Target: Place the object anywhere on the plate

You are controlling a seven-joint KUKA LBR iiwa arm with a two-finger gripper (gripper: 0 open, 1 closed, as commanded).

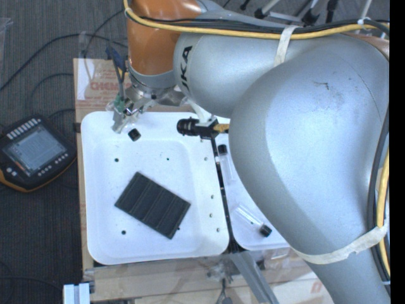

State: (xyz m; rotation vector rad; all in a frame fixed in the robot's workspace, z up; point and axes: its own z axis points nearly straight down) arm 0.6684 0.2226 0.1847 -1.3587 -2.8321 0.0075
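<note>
At the near edge of the bench, the left bin [88,189] shows almost whole. The right bin [242,198] is mostly covered by the grey arm [304,138], which reaches in from the right.

In the part of the right bin that shows, close to its near edge, a pale pen-like tube with a black cap [254,223] lies at a slant, cap end nearest.

In the left bin, the plate [152,205] is a dark, ribbed rectangle. It lies flat and turned at an angle, in the near half of the floor, between the middle and the near right corner. Nothing rests on it. A few small dark dots [117,161] are scattered over the white floor around it.

Farther back, towards the far left corner of the left bin, is the small black object [133,133]. It is well apart from the plate, with bare white floor between the two. It sits just beside the gripper [119,121], on the gripper's right and slightly nearer. It is not visibly held, and I cannot tell whether the two touch. The gripper points down at that far left corner, below the orange band [155,27]. Whether the gripper is open or closed cannot be told from this angle.

Beyond the far rim lies a sheet of cardboard [95,84]. Off the bench to the left, a control pendant [33,151] sits on the dark floor.
</note>
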